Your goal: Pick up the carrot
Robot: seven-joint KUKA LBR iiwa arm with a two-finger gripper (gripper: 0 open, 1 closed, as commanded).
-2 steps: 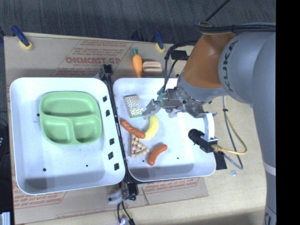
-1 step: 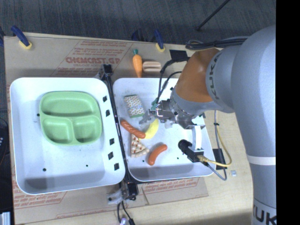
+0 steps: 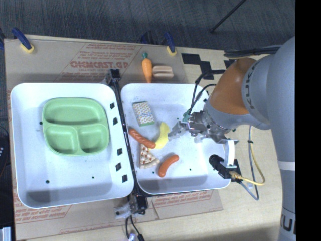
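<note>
Our gripper hovers in the right bin beside the banana. The carrot lies outside on the surface at twelve o'clock, so we risk grabbing wrong food.

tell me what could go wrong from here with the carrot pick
1. The carrot lies outside both bins, on the cardboard beyond the right bin's far rim, while the gripper sits low inside that bin, so it may close on the wrong item.
2. The banana and the nearby sausage lie right by the gripper and could be knocked.
3. A hot dog bun beside the carrot may crowd the grasp.
</note>
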